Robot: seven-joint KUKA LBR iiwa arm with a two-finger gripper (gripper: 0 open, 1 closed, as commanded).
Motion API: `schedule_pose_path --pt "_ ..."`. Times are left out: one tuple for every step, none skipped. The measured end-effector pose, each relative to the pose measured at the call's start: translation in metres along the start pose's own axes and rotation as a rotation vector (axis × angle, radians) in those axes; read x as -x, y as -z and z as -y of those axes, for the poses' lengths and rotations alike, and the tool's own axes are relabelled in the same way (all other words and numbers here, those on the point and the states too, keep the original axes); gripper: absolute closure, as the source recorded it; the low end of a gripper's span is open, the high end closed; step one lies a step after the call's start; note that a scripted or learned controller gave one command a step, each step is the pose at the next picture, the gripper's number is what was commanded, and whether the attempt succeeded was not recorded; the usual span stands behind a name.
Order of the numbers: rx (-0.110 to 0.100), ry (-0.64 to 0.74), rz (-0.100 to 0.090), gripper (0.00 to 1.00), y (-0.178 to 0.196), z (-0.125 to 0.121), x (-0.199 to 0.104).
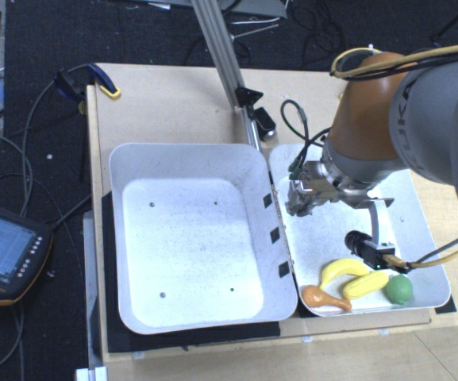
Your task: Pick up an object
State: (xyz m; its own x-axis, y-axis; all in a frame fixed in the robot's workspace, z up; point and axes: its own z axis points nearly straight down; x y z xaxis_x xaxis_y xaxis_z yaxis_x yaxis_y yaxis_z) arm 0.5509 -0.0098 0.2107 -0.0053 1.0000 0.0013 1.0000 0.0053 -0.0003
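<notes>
My hand (pixel 300 201) hangs over the right bin (pixel 419 213); I cannot tell how it is set. The bananas (pixel 354 276), ball (pixel 399 290) and pear (pixel 324 297) lie near the front. Nothing is picked up yet.

Single fixed camera above the bench (pixel 173 101), looking down at a slant; both white bins (pixel 133 165) fill mid-frame, the arm (pixel 419 109) entering from the right, floor along the top.

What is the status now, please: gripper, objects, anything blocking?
Gripper over right bin, nothing seen held. Banana, green ball, orange piece at bin's near edge. Nothing on top of them.
</notes>
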Motion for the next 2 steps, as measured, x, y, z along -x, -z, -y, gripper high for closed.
schedule_pose_path --pt "0.000 -0.001 0.000 1.00 -0.002 0.014 -0.053" --pt "0.000 0.000 0.000 1.00 0.012 0.019 -0.108"
